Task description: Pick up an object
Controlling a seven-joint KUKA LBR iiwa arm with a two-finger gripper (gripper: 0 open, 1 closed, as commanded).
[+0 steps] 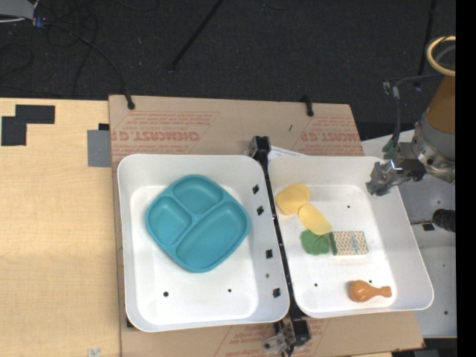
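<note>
Gripper [381,175]: parked over the right bin's far right rim; from my console I cannot tell how it is set, and I see nothing held in it.
Right bin [407,222]: holds five small things, all apart from the gripper.
Likeliest target: the orange toy [367,291], lying alone near the front rim, well apart from the rest, so I judge it the cleanest pick.
Handling: it looks like light moulded plastic, smooth and rounded, likely slippery; I would close across its fat body, not the thin tail end.
Cluster: two yellow pieces [303,207] touching each other near the divider; just below them one green piece [315,243] touching one patterned block [350,242].
Cluster handling: all look light; crowding makes a clean grip harder there, in my view.
Left bin [125,222]: one teal divided plate [197,222] with three compartments, flat and wide, a poor fit for two fingers.
Count: two bins, one plate, five small items.
</note>
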